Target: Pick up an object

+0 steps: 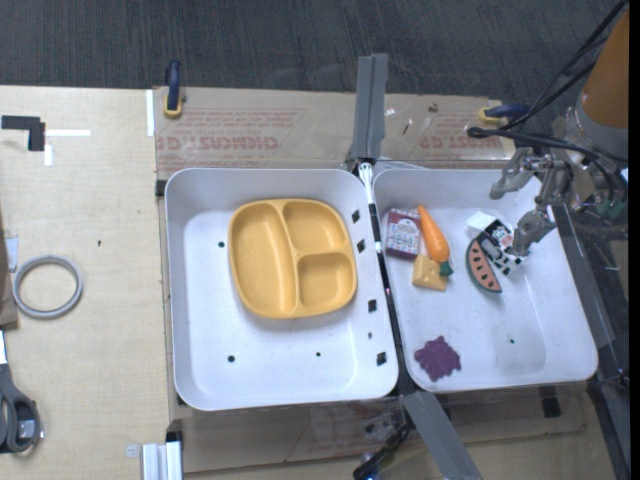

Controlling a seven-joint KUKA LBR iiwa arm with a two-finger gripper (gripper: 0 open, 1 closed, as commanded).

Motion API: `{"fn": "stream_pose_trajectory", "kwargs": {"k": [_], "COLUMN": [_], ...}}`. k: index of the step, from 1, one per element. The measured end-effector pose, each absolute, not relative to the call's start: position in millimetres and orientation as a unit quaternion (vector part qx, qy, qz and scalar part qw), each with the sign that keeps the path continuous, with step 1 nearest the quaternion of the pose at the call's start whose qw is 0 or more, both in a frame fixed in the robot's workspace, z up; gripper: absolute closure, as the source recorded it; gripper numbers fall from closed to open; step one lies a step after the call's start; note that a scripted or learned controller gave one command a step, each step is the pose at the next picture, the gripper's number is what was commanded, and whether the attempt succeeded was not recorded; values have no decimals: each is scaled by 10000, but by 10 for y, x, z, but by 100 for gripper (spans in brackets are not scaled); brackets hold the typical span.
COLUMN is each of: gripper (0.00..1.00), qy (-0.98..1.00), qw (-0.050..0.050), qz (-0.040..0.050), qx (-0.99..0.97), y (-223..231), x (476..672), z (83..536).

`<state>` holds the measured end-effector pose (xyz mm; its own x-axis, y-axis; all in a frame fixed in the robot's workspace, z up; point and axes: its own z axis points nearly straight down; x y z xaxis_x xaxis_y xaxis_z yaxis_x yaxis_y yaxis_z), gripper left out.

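Note:
In the right bin (pixel 560 353) lie a watermelon slice (pixel 485 265), a carrot (pixel 433 233), a yellow cheese wedge (pixel 430 273), a small maroon box (pixel 403 234), a purple grape bunch (pixel 437 357) and a black-and-white toy (pixel 498 240). My gripper (pixel 517 211) hangs over the bin's upper right part, just above and right of the black-and-white toy and the watermelon slice. Its fingers are open with nothing between them. One fingertip (pixel 530 230) sits close to the toy.
The left bin (pixel 200 368) holds a yellow divided plate (pixel 292 258). A grey divider bar (pixel 372 108) runs between the bins at the back. A tape ring (pixel 44 286) and scissors (pixel 18 420) lie on the bench at the left. Cables hang at the upper right.

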<state>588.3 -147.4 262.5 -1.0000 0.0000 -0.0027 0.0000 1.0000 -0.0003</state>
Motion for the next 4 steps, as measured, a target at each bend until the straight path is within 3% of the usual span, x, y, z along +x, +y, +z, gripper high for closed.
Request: {"fn": "stream_pose_trajectory", "kwargs": {"k": [1,2,3,4], "gripper": [0,0,100,100], "qy": [9872,9326,9333,8808], "qw": [17,10,32,9], "qz": [-4,-4,-11,-7], "qx": [1592,3608,3592,4735], "y": [-1589,-1260,-1256,-625], "x": [6533,6334,6347,6297], "z": [1453,925,1028,2034]}}
